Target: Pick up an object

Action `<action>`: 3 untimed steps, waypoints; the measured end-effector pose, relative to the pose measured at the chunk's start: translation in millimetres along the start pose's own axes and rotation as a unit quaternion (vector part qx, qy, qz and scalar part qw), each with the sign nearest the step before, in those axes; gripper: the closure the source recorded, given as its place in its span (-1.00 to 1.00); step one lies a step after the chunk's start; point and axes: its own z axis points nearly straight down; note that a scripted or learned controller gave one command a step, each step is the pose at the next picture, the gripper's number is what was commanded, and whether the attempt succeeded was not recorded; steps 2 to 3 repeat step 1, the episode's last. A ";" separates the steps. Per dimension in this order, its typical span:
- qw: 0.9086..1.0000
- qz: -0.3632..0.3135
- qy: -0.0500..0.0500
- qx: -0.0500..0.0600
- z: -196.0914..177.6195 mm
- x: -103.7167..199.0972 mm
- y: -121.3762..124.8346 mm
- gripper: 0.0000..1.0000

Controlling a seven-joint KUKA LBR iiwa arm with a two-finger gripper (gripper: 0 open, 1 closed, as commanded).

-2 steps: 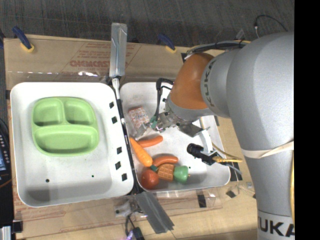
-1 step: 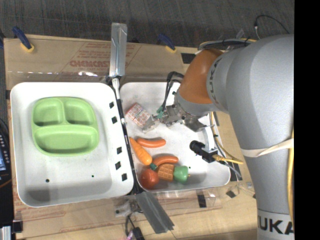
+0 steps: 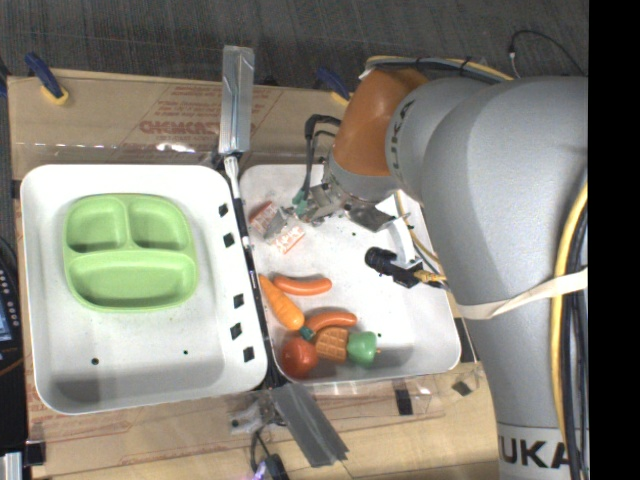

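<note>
My pincer [image 3: 318, 201] hangs low in the right bin [image 3: 425, 313], near a small wrapped packet [image 3: 275, 223]; I cannot tell how it is set. Nothing is lifted yet: the toy food [image 3: 320, 318] lies nearer the front wall, and the grasp remains.

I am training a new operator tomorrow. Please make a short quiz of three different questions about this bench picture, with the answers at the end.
1. True or false: the green divided plate lies in the same bin as the toy food.
2. Multiple choice: where is the tool? A) over the left bin; B) near the top of the right bin, beside a small red-and-white packet; C) outside both bins.
3. Fill in: the toy carrot lies just below the toy ____.

Key: 1 false, the plate is in the left bin and the food in the right one. 2 B. 3 sausage.
</note>
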 end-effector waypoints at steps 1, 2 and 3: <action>1.000 -0.003 0.000 0.001 -8.3 0.5 0.5 1.00; 1.000 -0.003 0.000 0.001 -8.3 0.5 0.5 1.00; 1.000 -0.003 0.000 0.001 -8.3 0.5 0.5 1.00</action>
